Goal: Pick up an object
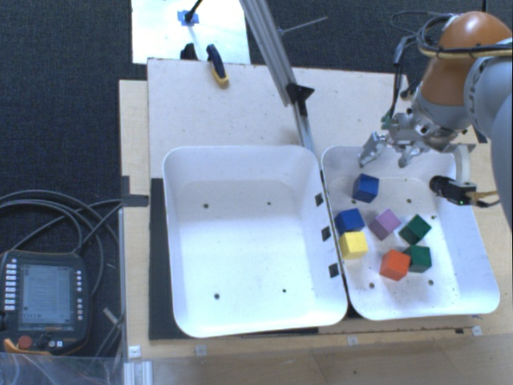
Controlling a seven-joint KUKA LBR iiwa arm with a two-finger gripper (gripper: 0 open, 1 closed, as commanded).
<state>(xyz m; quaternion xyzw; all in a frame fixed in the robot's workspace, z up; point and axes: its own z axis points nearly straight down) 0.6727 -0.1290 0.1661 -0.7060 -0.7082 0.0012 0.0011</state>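
Observation:
Several small cubes lie in the right bin point(473, 287): a blue cube point(365, 188) near the bin's back, another blue cube point(349, 220), a yellow cube point(353, 244), a purple cube point(385, 223), an orange cube point(394, 264) and two dark green cubes point(415, 229) point(418, 257). My gripper point(389, 151) hangs over the back edge of the right bin, just above and right of the upper blue cube. Its fingers are spread apart with nothing between them.
The left bin point(248, 239) sits beside the right one. A slanted metal pole point(276, 50) crosses the bench down to the gap between the bins. A blue and yellow clamp point(216, 64) stands at the back. A teach pendant point(44, 299) and cables lie far left.

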